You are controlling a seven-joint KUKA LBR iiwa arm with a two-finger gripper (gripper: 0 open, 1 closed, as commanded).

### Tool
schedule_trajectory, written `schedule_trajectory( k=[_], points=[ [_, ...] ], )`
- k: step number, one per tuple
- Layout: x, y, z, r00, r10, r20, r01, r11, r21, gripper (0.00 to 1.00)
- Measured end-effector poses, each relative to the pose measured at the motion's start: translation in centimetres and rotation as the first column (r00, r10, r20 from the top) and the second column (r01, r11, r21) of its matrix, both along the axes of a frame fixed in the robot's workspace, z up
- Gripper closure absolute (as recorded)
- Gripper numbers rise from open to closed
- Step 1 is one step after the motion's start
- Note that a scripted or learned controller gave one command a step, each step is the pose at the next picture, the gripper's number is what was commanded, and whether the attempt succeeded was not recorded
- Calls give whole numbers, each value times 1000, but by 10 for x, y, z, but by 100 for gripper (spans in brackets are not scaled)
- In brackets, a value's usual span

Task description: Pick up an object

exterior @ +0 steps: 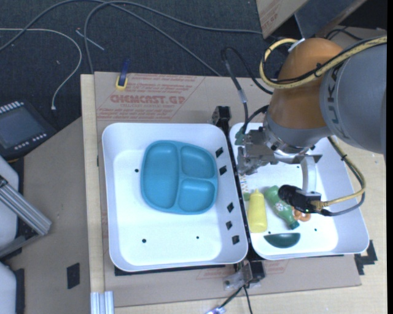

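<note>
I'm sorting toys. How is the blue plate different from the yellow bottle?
The blue plate is wide and flat; the yellow bottle is small and narrow. The plate lies alone in the left bin; the bottle lies beside a green thing in the right bin. Both lie in white bins.

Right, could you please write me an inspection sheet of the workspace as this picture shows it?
Surface: cardboard-covered bench bearing a left bin and a right bin, both white.
Job's things: yellow bottle, green piece and dark teal bowl lie close together in the right bin; blue divided plate lies in the left bin.
Clutter: small blue and yellow item at the cardboard's far edge.
Grippers: gripper low over the right bin's left side, just beyond the yellow bottle; grasp cannot be judged.
Cables: pale thin cables on the floor; black cable crosses the bench's far side.
Surroundings: dark carpet, screen device at left, cardboard box beyond.
</note>
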State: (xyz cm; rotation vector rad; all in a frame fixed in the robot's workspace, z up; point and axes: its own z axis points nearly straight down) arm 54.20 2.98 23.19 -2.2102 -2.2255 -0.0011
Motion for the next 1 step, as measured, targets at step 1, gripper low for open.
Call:
schedule_trajectory(
  k=[1],
  points=[
    [-5, 50, -11, 1000, -1, -1, 1, 1000, -2, 100]
  ],
)
